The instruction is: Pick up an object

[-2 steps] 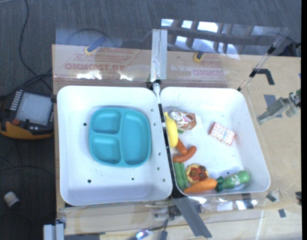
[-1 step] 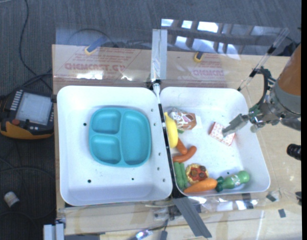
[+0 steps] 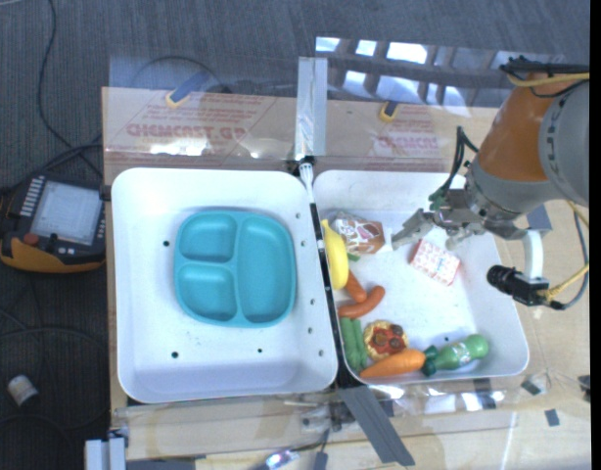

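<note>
My gripper (image 3: 434,231) hangs over the upper middle of the right bin (image 3: 496,302), and its fingers (image 3: 409,233) stand open with nothing between them. Just below it lies a red-and-white checkered packet (image 3: 435,260). To its left sits a clear-wrapped brown snack (image 3: 359,233). A yellow banana (image 3: 335,255) lies along the bin's left wall, with an orange-red sausage (image 3: 361,302) under it. Near the front are a pizza slice (image 3: 384,338), a carrot (image 3: 393,364), a green cucumber (image 3: 351,341) and a green bottle (image 3: 459,352).
The left bin (image 3: 144,292) holds a blue sectioned plate (image 3: 234,267). A black cable and connector (image 3: 516,284) hang off the arm over the right bin's right edge. A handheld controller (image 3: 51,223) lies on the floor at the left.
</note>
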